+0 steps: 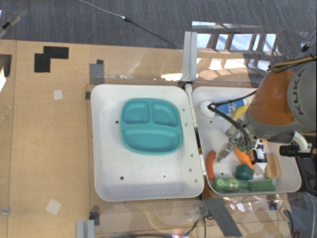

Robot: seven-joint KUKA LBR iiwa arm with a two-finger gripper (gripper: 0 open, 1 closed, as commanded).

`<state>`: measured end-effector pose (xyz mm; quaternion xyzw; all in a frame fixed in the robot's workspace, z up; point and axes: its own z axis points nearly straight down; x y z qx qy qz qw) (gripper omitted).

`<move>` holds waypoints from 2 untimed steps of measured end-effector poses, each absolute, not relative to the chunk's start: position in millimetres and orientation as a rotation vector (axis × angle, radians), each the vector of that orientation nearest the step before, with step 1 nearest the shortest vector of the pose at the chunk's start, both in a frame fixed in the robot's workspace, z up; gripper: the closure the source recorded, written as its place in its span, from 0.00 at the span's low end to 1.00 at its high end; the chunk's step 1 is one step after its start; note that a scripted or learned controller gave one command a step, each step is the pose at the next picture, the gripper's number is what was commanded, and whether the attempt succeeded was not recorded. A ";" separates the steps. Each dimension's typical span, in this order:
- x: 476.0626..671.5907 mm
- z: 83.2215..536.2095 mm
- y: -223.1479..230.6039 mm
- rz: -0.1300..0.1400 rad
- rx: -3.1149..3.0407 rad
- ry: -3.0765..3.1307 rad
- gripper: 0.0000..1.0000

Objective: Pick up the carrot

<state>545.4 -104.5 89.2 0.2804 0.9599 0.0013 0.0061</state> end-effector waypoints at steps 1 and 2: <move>549.5 103.3 -103.2 0.008 0.865 2.996 1.00; 500.7 189.0 13.4 0.014 0.865 3.008 1.00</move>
